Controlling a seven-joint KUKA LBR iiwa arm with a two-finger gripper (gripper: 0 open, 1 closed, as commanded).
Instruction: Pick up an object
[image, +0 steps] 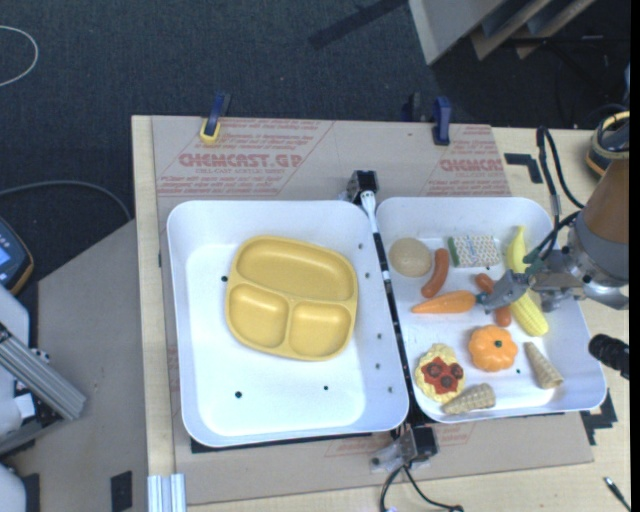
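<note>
Camera view looks down on the bench, where the left white shallow bin (200, 330) carries a yellow three-compartment plastic plate (291, 296) near its middle. The right white bin (575, 385) holds toy food: a round beige bun (409, 256), a red sausage (435, 273), an orange carrot (443, 303), an orange pumpkin (492, 348), a small pizza (440, 372) and yellow corn cobs (530, 312). The grey pincer (515, 287) hangs low over that bin's far right part, beside the corn; whether its tips are apart or together cannot be told.
</note>
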